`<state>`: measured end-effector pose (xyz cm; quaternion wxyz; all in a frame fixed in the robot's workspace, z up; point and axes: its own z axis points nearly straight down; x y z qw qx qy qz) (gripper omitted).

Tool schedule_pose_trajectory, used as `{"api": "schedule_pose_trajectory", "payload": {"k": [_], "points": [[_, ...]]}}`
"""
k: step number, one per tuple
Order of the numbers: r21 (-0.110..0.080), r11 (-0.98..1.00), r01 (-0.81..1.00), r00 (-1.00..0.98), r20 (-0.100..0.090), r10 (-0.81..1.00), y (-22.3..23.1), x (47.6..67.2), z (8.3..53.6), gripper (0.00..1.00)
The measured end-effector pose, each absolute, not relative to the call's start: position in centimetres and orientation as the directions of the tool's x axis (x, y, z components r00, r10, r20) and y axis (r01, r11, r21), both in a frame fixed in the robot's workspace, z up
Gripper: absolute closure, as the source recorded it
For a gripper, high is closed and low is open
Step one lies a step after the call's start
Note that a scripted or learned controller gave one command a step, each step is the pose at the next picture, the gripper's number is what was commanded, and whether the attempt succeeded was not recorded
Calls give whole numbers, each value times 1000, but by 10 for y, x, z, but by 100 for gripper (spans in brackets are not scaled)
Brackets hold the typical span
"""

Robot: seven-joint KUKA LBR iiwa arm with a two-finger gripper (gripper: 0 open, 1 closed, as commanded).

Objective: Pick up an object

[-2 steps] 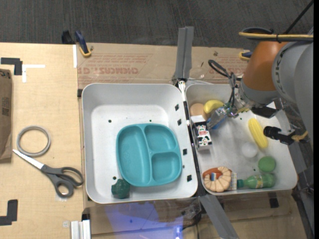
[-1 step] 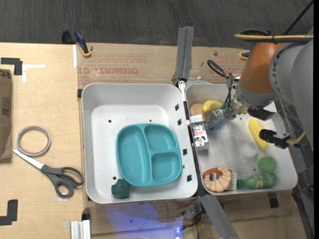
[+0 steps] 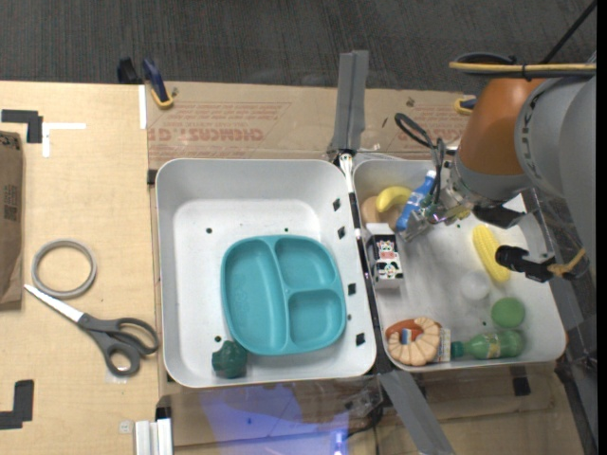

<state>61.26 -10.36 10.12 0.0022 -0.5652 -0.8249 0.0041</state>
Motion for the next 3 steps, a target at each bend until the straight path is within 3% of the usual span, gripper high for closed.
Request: {"api": "schedule_pose_trajectory", "payload": {"k": [1, 2, 3], "points": [[0, 319, 948, -319, -3, 948, -158, 623, 301, 100], [-2, 428, 904, -428, 0, 904, -153, 565, 182, 100], [0, 287, 958, -287, -2, 958, -69, 641, 236, 100]]}}
